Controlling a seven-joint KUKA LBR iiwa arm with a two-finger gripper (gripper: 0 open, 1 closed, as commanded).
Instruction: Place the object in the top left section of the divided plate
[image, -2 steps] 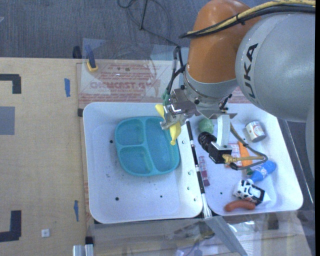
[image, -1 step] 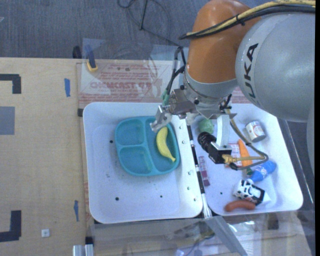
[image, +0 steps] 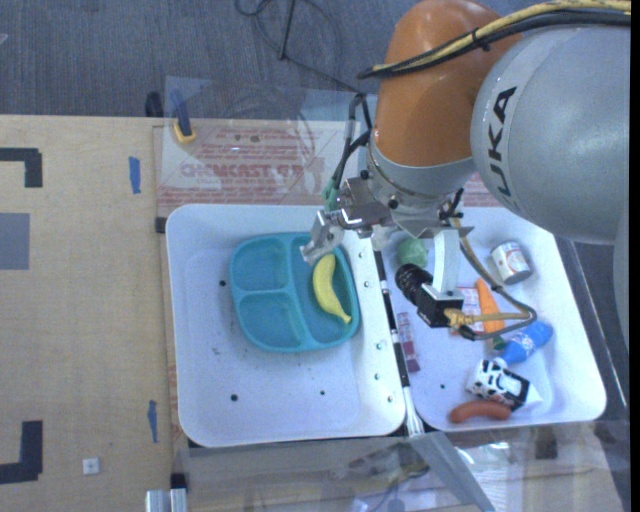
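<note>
One yellow banana (image: 331, 289), curved, on divided plate (image: 262, 300)

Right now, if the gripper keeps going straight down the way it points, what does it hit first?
Probably the yellow plastic banana in the right compartment of the blue divided plate. The gripper sits over the banana's top end; height above it is unclear, so it might touch the plate rim instead.

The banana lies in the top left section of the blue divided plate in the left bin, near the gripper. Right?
Not quite. The camera view shows the banana in the plate's long right-hand section, not the top left one. The plate does sit in the left bin, with the gripper near the banana.
</note>
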